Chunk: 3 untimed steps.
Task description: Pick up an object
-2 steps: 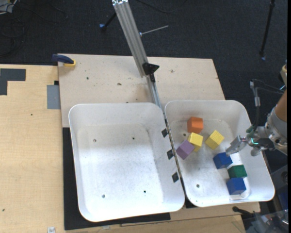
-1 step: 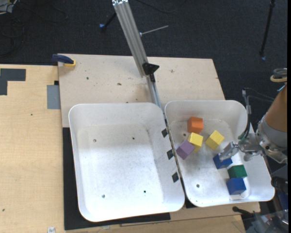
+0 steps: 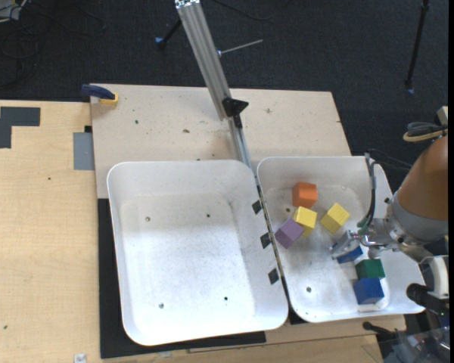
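Observation:
The right bin [image 3: 318,308] holds several small blocks. An orange block [image 3: 305,194] lies at the back, with two yellow blocks [image 3: 305,218] [image 3: 335,218] and a purple block [image 3: 289,233] in front of it. A green block [image 3: 371,268] and a blue block [image 3: 369,290] sit near the front right corner. My gripper [image 3: 346,246] is low inside this bin, right of the yellow blocks, with its tip at a small blue piece [image 3: 352,255]. The grey wrist and orange band [image 3: 431,180] come in over the bin's right rim.
The left bin [image 3: 129,203] stands beside the right one, with black clips on the shared wall [image 3: 263,237]. A slanted aluminium bar [image 3: 208,59] rises behind the bins. A blue and yellow clamp [image 3: 100,94] sits at the board's back left corner.

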Tool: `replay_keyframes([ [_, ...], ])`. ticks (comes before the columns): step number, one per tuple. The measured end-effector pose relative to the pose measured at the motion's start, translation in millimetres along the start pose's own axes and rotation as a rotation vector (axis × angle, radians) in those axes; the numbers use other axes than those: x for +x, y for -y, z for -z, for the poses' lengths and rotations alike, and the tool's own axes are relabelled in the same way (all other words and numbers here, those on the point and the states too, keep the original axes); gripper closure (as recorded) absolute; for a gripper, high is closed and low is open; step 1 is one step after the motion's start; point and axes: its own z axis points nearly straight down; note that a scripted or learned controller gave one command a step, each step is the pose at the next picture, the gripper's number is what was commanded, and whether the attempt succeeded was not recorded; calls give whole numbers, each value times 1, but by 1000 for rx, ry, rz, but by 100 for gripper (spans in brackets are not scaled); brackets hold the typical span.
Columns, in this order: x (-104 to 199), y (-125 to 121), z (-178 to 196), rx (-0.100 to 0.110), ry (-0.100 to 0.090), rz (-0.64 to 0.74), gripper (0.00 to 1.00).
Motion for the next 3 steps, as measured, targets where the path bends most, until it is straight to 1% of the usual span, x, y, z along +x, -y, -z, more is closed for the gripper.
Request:
replay_keyframes([
  [1,0,-1,-31,-5,1,-1,0],
  [2,0,0,-21,-4,0,-7,100],
  [3,2,-2,42,-9,3,4,100],
])
